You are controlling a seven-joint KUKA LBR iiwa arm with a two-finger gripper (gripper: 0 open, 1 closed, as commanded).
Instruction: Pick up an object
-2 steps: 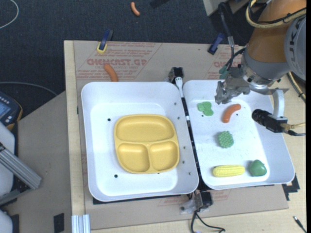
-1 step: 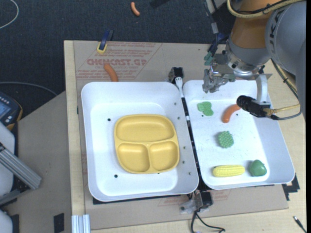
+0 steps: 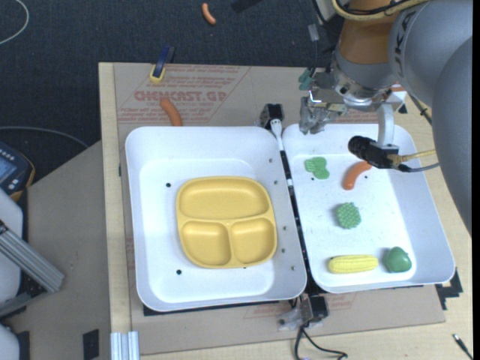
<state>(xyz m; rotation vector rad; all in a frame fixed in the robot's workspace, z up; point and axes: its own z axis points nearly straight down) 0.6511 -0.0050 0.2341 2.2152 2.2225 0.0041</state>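
Above right bin's far-left corner, gripper (image 3: 311, 123) hangs, fingers pressed together, holding nothing. Nearest target, light-green toy (image 3: 317, 167), lies on right bin (image 3: 431, 223) floor just below gripper toward camera. Orange sausage (image 3: 355, 175) beside it, long axis slanted.

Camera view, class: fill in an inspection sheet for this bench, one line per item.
Surface: bench board bearing left bin and right bin.
Job's things: right bin holds green leaf piece, orange sausage, green round piece, corn cob, green pepper.
Clutter: yellow divided tray in left bin; another sausage on the board.
Grippers: gripper above right bin's far edge.
Cables: wires at near edge.
Surroundings: dark floor.
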